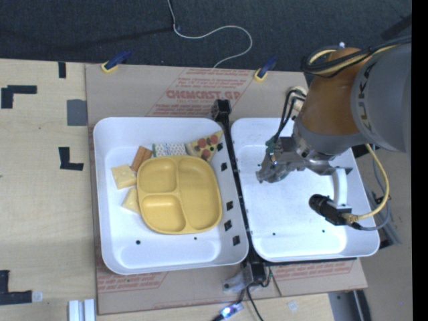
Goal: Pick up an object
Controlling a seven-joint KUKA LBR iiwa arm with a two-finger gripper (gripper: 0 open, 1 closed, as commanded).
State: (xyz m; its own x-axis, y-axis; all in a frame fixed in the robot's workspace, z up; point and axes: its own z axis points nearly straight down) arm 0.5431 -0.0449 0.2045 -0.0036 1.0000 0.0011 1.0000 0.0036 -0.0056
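Lower left of frame: left bin on tabletop. Inside, yellow divided plate, three compartments, rounded corners, lying flat at bin centre. Small flat pieces tucked at its left and upper edges, partly hidden beneath. Centre right: end effector low over right bin; spread or pressed together, cannot tell.
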